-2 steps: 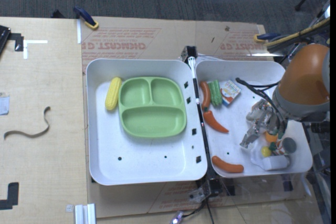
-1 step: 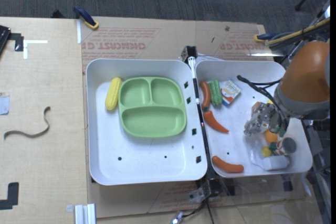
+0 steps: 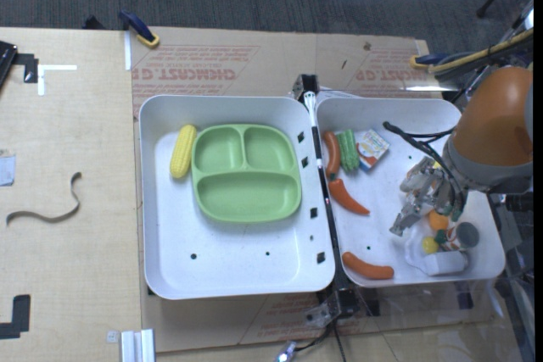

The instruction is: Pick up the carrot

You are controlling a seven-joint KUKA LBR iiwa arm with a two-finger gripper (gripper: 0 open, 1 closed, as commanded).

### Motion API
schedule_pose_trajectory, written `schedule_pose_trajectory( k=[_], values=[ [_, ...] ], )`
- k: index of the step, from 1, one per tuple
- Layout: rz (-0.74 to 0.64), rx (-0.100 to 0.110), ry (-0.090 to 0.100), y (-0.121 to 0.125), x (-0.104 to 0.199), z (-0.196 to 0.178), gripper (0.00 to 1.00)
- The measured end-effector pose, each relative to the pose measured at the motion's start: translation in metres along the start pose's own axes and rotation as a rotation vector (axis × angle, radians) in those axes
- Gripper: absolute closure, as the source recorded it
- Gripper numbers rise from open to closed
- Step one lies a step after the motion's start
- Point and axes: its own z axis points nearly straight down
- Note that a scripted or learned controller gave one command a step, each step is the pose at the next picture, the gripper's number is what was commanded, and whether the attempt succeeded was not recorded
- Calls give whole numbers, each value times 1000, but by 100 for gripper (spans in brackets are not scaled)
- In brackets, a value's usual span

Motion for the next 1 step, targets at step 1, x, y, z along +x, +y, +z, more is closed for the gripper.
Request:
schedule_pose_trajectory(
  k=[1],
  values=[
    [68,-9,10,-41,10,10,0]
  ],
)
